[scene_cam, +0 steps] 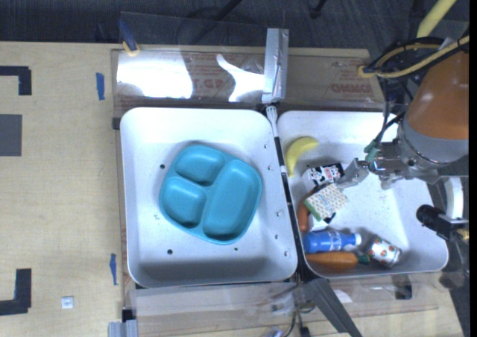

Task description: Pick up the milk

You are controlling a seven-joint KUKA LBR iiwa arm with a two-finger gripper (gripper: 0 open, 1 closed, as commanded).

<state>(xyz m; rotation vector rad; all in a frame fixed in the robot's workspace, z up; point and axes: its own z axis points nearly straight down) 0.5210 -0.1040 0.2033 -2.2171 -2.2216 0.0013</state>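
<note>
The milk (324,174) is a small carton with black and white cow patches. It lies in the right bin (417,201) near its left wall, just below a yellow banana-like toy (300,150). My gripper (358,171) hangs low over the right bin, immediately right of the milk and pointing at it. I see nothing held in it. The grey arm with its orange band (443,108) comes in from the right edge.
Below the milk lie a checkered packet (327,200), a blue bottle (332,241), an orange carrot (333,259) and a small can (384,253). The left bin (141,142) holds a blue divided tray (211,192). A ridge (282,179) separates the bins.
</note>
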